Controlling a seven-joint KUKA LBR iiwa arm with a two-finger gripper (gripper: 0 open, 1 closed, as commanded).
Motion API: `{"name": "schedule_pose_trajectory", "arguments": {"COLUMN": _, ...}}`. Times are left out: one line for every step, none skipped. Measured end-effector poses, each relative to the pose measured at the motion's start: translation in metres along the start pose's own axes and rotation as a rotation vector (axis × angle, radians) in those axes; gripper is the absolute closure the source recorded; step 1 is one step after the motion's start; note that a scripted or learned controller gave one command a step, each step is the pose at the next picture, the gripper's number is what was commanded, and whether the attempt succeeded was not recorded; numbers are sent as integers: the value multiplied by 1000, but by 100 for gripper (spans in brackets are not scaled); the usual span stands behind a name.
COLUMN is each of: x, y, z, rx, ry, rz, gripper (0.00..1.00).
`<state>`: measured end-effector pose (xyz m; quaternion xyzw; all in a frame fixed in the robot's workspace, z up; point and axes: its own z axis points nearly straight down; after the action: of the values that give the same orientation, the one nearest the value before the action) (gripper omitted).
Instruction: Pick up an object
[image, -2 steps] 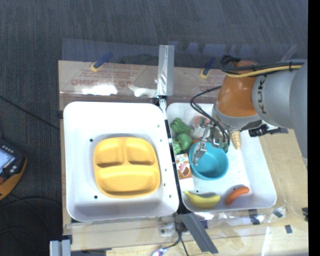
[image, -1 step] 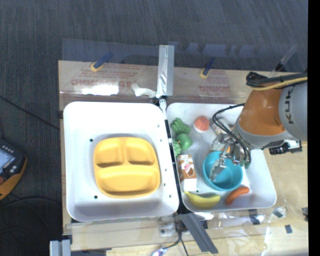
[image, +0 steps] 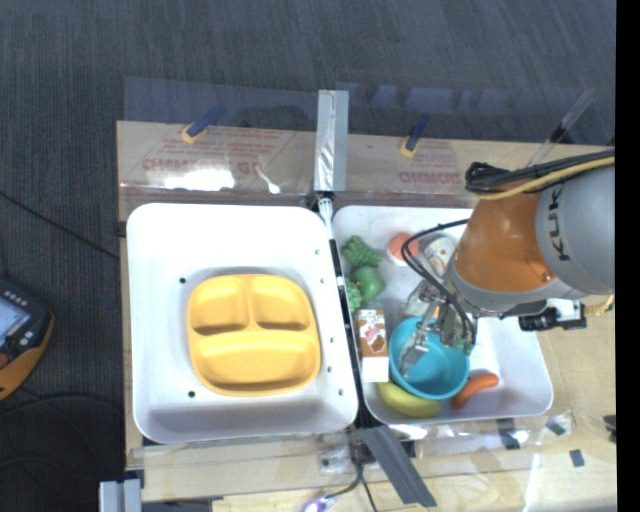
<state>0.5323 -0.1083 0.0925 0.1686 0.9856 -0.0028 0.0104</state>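
While poised low over the right bin (image: 520, 385), reaching into a blue bowl (image: 432, 368) with gripper (image: 432, 338) fingers narrowly parted, nothing visibly held. Likely mid-grasp on the rim; next calls for closing squarely, then lifting. Flanked by a banana (image: 400, 399), green toy (image: 362, 270), yellow tray (image: 253, 333) in the left bin (image: 150, 300), dark carpet (image: 60, 100) all around.
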Motion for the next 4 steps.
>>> {"name": "schedule_pose_trajectory", "arguments": {"x": -7, "y": 5, "z": 1, "rx": 5, "ry": 7, "rz": -27, "gripper": 0}}
{"name": "schedule_pose_trajectory", "arguments": {"x": -5, "y": 5, "z": 0, "rx": 6, "ry": 2, "rz": 32, "gripper": 0}}
{"name": "schedule_pose_trajectory", "arguments": {"x": -32, "y": 12, "z": 2, "rx": 10, "ry": 7, "rz": 208, "gripper": 0}}
{"name": "schedule_pose_trajectory", "arguments": {"x": 31, "y": -34, "z": -1, "rx": -2, "ry": -5, "rz": 212, "gripper": 0}}
